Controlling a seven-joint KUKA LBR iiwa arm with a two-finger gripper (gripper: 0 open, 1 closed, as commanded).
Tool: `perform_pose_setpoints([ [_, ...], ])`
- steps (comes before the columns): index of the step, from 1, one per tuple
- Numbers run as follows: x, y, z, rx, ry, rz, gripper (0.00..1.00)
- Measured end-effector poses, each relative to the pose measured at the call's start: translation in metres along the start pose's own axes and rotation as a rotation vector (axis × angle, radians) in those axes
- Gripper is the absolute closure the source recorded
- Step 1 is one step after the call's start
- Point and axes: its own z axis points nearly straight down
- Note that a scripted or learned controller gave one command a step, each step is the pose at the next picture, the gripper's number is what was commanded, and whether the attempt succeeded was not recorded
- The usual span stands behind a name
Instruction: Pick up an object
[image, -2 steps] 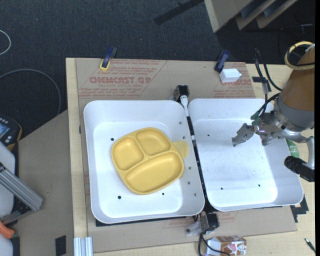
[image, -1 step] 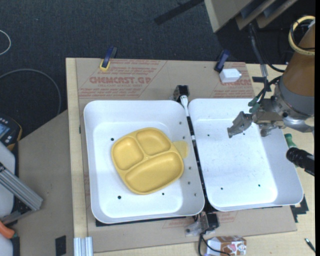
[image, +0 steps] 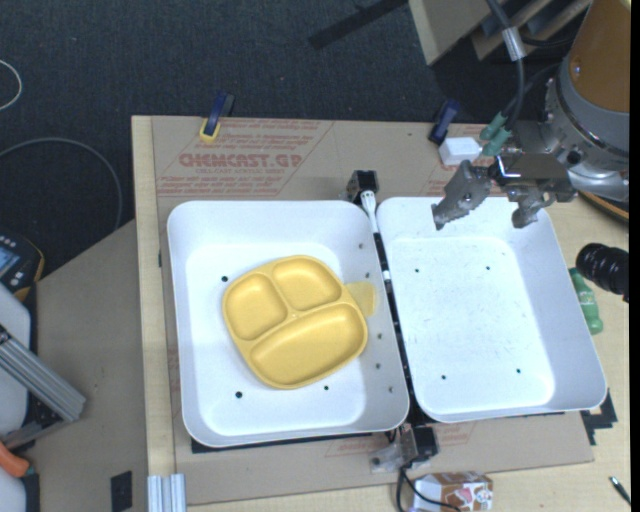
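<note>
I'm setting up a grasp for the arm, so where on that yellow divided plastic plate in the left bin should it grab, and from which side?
Probably the raised outer rim of the yellow divided plastic plate, coming from above: the plate lies flat on the left white bin, so only its rim gives two fingers a thin edge. The edge nearest the gripper looks the easiest to reach.

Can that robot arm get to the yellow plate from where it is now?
Probably yes. The gripper hangs open over the far edge of the right bin, and the yellow plate lies uncovered in the left bin, with nothing above it.

Arm (image: 600, 60) cut off by frame edge — upper right.
</note>
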Motion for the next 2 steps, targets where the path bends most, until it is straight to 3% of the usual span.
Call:
perform_pose_setpoints([
  [1, -0.006, 0.001, -0.001, 0.015, -0.006, 0.012, 1.00],
  [2, 0.068, 0.000, 0.032, 0.026, -0.004, 0.005, 1.00],
])
